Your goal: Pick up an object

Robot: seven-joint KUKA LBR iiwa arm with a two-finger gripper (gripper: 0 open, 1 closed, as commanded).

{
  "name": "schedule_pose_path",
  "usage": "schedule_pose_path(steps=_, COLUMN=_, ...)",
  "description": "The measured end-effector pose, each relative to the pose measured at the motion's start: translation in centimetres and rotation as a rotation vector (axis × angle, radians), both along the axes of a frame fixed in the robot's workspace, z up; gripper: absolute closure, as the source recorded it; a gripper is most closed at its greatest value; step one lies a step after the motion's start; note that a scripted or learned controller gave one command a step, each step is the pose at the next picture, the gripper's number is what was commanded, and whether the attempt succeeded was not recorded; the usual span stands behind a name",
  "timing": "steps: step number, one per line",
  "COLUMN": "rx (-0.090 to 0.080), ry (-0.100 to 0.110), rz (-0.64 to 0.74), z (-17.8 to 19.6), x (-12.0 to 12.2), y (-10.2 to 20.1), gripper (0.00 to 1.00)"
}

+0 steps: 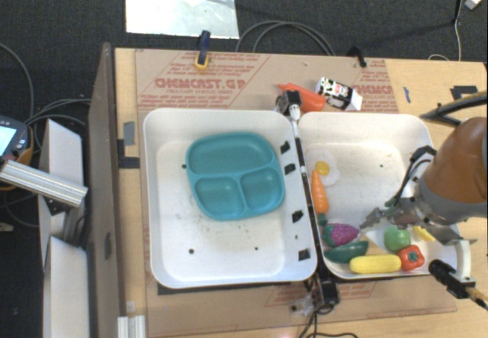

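Observation:
The right bin (pixel 366 138) holds several toy foods along its near and left sides. An orange carrot (pixel 319 193) lies by the divider, with a small yellow piece (pixel 322 169) above it. In the near corner sit a purple eggplant (pixel 341 233), a dark green vegetable (pixel 347 251), a yellow piece (pixel 374 262), a red tomato (pixel 412 256) and a green round fruit (pixel 396 238). My gripper (pixel 396 216) hangs low over the near right part of this bin, just above the green fruit. The arm's body hides the bin's right edge.
A teal divided plate (pixel 235 176) lies in the left bin (pixel 171 199). Black clips line the divider between the bins. Behind the bins, an orange tool (pixel 299 96) and a small white box (pixel 338 92) rest on the cardboard. Cables run around the bench.

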State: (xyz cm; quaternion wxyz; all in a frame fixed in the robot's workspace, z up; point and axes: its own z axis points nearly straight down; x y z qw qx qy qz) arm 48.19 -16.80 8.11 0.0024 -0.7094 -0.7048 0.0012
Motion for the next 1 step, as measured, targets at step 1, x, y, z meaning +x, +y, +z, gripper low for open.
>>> schedule_pose_path(steps=1, rx=-0.002, ry=-0.021, rz=0.022, z=11.01, x=9.12, y=9.55, gripper=0.0)
